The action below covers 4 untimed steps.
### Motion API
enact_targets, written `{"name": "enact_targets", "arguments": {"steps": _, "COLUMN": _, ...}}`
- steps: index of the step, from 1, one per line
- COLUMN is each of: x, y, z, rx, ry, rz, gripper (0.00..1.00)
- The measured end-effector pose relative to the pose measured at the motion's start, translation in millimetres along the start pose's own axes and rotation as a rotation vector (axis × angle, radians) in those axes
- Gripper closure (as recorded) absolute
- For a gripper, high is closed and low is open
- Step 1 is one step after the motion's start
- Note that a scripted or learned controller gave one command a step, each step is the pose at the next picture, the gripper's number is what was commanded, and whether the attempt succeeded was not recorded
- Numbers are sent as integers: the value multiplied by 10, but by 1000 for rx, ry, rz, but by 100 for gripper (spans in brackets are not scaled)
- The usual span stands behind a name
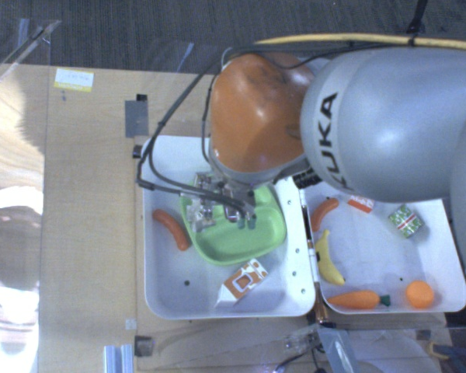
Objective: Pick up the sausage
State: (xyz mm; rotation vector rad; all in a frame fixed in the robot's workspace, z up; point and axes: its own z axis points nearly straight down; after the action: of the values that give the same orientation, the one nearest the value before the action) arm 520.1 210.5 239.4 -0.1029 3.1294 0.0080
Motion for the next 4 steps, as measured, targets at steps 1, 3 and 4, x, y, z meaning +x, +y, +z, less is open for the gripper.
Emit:
{"name": "enact_targets", "arguments": {"steps": 1, "x": -1167, "y": -103, "z": -385, "rx": 1, "ry": -2, "rz": 376, "gripper": 100}}
{"name": "enact_targets", "arguments": {"steps": 3, "x": -660, "y": -14, "z": 1221, "rx": -1, "ry": 4, "rz": 37, "gripper": 100}}
{"name": "enact_targets", "arguments": {"steps": 4, "x": -984, "y": 188, "z": 1512, "rx": 0, "ry": -2, "rz": 378, "gripper": 100}}
